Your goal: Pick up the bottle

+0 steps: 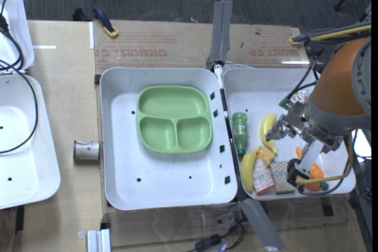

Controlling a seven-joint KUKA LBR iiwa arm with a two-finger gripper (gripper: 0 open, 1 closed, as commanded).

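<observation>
We are looking at the green bottle (239,133) lying along the right bin's (254,82) left wall — long axis running near-to-far. Our gripper (277,130) is hovering to its right, over the bananas (269,127) — its grip we cannot tell.

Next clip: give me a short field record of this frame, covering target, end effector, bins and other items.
target: green bottle, lying in the right bin along its left wall
end effector: over the right bin, right of the bottle, apart from it
grasp: none seen on the bottle
left bin: holds a green divided plate
right bin items: two bananas, small boxes, orange pieces
outside bins: small can on the bench, left of the left bin
</observation>
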